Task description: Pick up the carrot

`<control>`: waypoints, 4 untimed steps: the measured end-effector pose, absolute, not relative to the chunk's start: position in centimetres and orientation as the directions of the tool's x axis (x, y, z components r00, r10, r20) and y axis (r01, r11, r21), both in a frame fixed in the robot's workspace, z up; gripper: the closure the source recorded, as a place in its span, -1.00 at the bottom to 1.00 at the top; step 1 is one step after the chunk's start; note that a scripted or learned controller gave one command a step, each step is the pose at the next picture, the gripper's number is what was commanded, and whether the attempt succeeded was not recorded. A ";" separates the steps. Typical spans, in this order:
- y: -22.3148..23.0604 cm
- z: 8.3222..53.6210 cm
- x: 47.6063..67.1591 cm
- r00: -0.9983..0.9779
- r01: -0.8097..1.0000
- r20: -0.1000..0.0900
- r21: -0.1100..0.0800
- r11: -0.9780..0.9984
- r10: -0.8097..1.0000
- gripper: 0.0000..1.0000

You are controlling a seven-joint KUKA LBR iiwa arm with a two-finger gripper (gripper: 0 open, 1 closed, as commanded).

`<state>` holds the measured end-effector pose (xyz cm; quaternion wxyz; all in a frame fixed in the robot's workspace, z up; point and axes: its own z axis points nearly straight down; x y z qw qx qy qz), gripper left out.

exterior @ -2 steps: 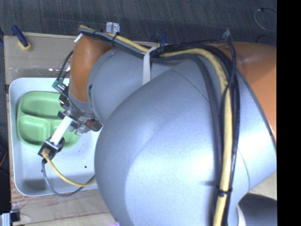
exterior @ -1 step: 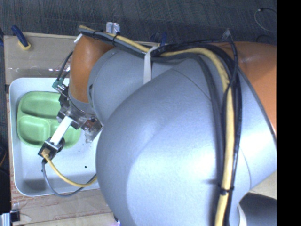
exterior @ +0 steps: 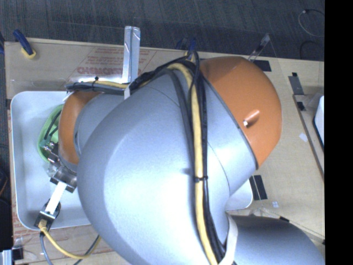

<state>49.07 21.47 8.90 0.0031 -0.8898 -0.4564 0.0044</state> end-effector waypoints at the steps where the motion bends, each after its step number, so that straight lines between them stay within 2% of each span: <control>1: 21.9 8.8 57.8 0.393 0.920 -0.005 -0.009 -0.393 0.920 -1.00; 2: 21.8 8.8 54.7 0.208 0.978 -0.005 -0.011 -0.208 0.978 -1.00; 3: 21.9 9.3 54.5 0.203 0.979 -0.009 -0.021 -0.203 0.979 1.00; 4: 21.9 25.6 56.7 0.448 0.894 -0.003 -0.004 -0.448 0.894 1.00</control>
